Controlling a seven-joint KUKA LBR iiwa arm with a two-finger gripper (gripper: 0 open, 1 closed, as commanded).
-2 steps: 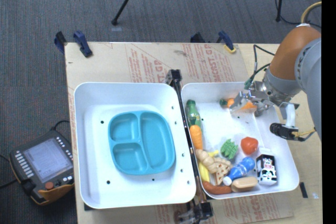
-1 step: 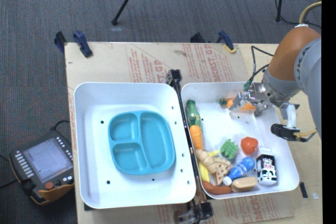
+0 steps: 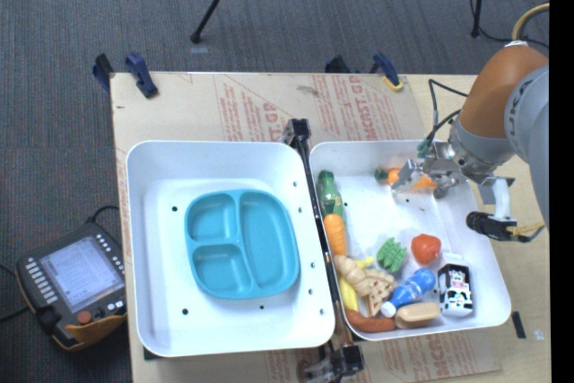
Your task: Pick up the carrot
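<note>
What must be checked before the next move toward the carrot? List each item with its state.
1. Carrot visible from above: ok. The carrot lies in the right bin, along its left wall.
2. Room around the carrot: not ok. A green toy sits at its upper end and a tan toy at its lower end.
3. Gripper over the carrot: not ok. The gripper is to the right of it, near the bin's far wall.
4. Carrot held: not ok. It lies apart from the gripper.
5. Small orange piece beside the gripper, gripped or loose: cannot tell.
</note>
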